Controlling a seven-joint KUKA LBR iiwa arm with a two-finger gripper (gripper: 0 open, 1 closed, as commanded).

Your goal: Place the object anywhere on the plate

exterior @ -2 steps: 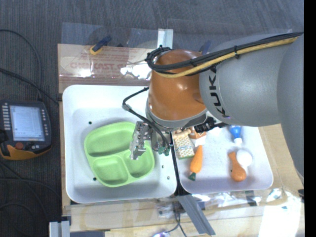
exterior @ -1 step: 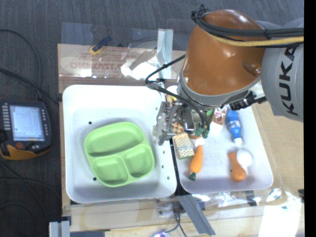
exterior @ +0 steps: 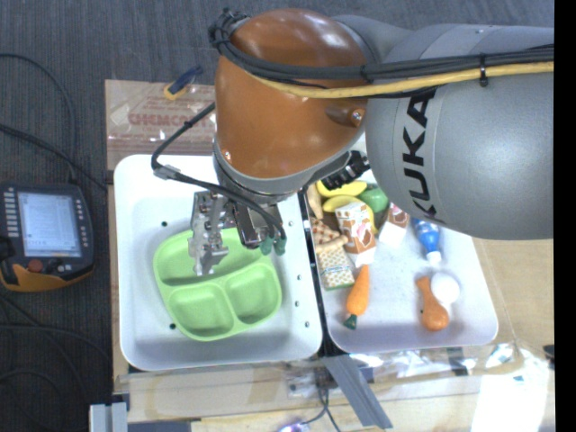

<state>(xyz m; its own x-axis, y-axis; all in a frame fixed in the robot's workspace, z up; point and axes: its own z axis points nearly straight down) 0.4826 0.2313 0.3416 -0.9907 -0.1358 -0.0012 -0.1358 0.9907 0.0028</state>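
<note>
A light green plate (exterior: pixel 220 291) with three compartments lies in the left white bin (exterior: pixel 135 241). My gripper (exterior: pixel 231 241) hangs over the plate's upper compartment, below the orange wrist band. Its two fingers stand apart, open, with bare green plate showing between them and nothing held. A small dark green piece (exterior: pixel 274 243) shows beside the right finger; what it is cannot be made out. The toy foods lie in the right bin (exterior: pixel 477 322): a carrot (exterior: pixel 357 295), a small carton (exterior: pixel 358 228), a checkered cracker (exterior: pixel 331 265) and a banana (exterior: pixel 345 194).
The right bin also holds a drumstick (exterior: pixel 434 302), a white and blue bottle (exterior: pixel 427 238) and a green item (exterior: pixel 375 200). The big grey arm covers the upper right. A teach pendant (exterior: pixel 45 237) lies left of the bench, and a cardboard sheet (exterior: pixel 157 106) behind the left bin.
</note>
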